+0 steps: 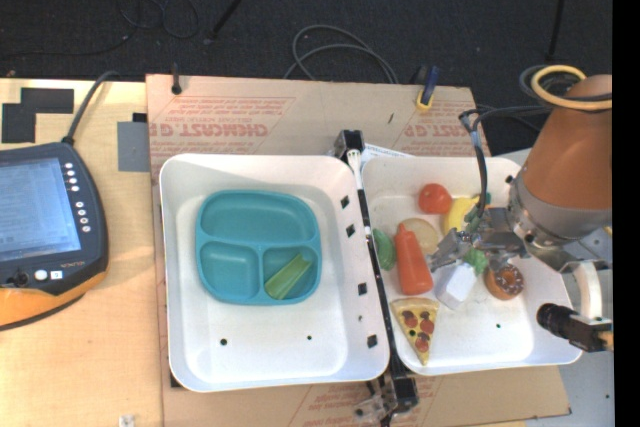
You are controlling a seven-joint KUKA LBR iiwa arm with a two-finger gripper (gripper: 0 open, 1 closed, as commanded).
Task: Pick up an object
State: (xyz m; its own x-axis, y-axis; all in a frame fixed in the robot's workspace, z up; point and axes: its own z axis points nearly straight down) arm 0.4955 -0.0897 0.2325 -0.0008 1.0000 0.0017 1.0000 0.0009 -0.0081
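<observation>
The claw [462,248] is low inside the right bin [500,340], near the middle of the toy food. It reaches in from the right, under the big grey and orange arm [570,165]. Its metal fingers are a dark tangle from up here, so I cannot tell if they are wide or narrow, or if anything sits between them.

Just under the claw lies a small pale block [456,285]. A little green piece [479,262] peeks out right beside the claw. To the right of that is a round brown donut [504,281] with sprinkles.

To the left of the claw is a long orange-red carrot [411,257]. Its long side runs up and down the view, tipped a little, with the top end leaning left. A pale round thing [427,232] sits behind it. A thin green pepper [383,248] lies along the bin's left wall, pointing the same way as the carrot.

Above the claw are a red tomato [434,198] and a yellow piece [460,212], touching each other.

Near the front of the bin is a pizza slice [416,324]. Its pointy end aims down toward the front edge.

The left bin [190,335] holds a teal tray [258,246] with three parts. A green strip [289,276] lies slanted in the lower right part.

Far left on the bench is a tablet [42,220] with a screen.
</observation>
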